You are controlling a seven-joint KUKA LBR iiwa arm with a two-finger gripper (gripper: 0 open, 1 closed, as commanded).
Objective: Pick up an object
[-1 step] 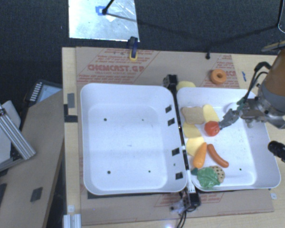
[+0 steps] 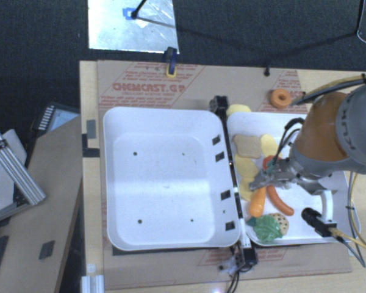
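Note:
The right bin (image 2: 305,237) holds a heap of toy food. A tan bread slice (image 2: 248,145) lies near its far left corner, with a pale yellow piece (image 2: 268,144) beside it. An orange carrot (image 2: 257,204) and a red-orange sausage (image 2: 280,201) lie near the front. A green leafy piece (image 2: 265,228) and a speckled cookie (image 2: 282,224) lie at the front edge. My gripper (image 2: 261,180) hangs low over the left part of this bin, just above the carrot and sausage and over a yellow piece (image 2: 246,171). I see nothing clearly held in it.
The left bin (image 2: 165,176) stands beside the right one, with black clips along their shared wall. A yellow lemon-like piece (image 2: 238,110) rests at the right bin's far rim. An orange ring (image 2: 280,98) lies on the board behind the bins.

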